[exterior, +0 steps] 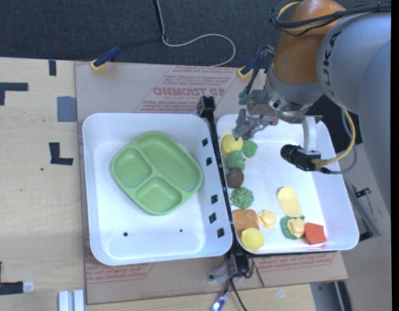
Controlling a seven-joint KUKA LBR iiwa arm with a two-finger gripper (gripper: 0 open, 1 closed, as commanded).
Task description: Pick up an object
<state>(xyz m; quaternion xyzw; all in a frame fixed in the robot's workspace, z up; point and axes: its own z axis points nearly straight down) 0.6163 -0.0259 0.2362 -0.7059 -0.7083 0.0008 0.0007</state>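
Observation:
My gripper reaches down into the right bin at its far left corner, just above a yellow toy fruit and a green leafy piece. Along the bin's left wall below them lie an olive-green piece, a brown round piece, a green broccoli-like piece, an orange block and a yellow ball. I cannot see anything held between the fingers.
The left bin holds a green divided plate. The right bin's near side bears a pale yellow oval, a small yellow piece, a green-and-yellow piece and a red block. A black cable part hangs over the bin.

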